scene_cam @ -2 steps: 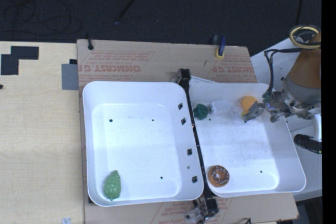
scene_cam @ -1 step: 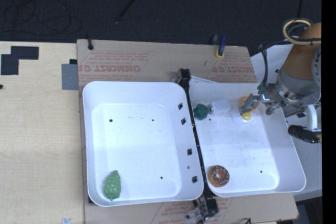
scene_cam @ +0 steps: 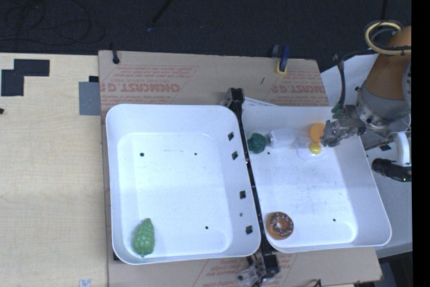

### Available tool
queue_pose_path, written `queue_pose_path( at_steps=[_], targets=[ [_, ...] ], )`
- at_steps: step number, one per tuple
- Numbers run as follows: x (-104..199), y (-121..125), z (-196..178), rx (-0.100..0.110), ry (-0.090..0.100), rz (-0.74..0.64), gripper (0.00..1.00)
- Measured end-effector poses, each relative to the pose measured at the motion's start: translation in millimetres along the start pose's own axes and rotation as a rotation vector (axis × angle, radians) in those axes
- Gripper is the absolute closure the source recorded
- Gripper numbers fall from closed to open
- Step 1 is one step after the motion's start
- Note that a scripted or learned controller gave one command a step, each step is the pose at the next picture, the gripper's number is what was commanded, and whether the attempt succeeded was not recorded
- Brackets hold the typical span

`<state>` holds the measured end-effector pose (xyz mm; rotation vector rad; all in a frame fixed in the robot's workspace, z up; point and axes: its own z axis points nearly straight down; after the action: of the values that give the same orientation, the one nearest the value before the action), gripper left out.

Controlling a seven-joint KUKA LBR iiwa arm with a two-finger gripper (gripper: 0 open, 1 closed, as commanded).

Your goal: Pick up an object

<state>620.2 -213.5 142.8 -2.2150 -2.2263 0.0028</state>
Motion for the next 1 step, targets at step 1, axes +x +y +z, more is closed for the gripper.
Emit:
queue_pose_path(
  at_steps=[1],
  targets=[
    [0.3,0.0,0.4,0.001,0.000,-0.002,0.00]
  ],
)
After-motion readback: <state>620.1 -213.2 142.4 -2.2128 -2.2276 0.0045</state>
